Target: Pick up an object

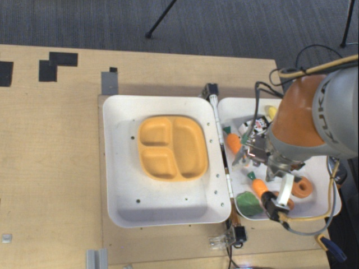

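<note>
My gripper (268, 164) hangs over the right bin (332, 206), under the grey and orange wrist. An orange carrot-like piece (258, 186) lies just below it, next to a green lump (248, 203) in the bin's front left corner. Another orange carrot piece (233, 143) lies to the gripper's left by the bin wall. An orange ring (303, 188) rests to the right. A small black, white and red item (255, 126) and a yellow object (272, 112) sit at the back, partly hidden by the arm. I see nothing held.
The left bin (120, 206) holds a yellow-orange divided tray (171, 147). A rail (220, 144) with a black clamp at its far end runs between the bins. Cables loop around the arm and past the right bin's front edge.
</note>
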Robot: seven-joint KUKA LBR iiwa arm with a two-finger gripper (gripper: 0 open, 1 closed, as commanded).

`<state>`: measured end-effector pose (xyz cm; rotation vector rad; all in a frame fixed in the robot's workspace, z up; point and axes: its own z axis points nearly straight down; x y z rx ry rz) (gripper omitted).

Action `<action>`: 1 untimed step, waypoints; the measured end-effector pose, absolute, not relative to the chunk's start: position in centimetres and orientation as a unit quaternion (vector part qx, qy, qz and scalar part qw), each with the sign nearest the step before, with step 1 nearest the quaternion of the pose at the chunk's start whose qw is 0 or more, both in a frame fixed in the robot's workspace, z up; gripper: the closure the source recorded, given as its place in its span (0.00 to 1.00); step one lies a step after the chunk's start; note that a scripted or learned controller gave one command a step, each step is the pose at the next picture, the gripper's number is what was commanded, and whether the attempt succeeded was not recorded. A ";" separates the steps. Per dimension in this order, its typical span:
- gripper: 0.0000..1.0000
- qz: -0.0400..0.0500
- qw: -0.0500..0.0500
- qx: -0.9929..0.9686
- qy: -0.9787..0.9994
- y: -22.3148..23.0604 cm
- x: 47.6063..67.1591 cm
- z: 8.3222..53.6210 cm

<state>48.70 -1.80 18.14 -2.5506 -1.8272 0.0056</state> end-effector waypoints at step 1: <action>0.00 0.002 0.002 -0.813 -0.582 -1.8 48.7 18.1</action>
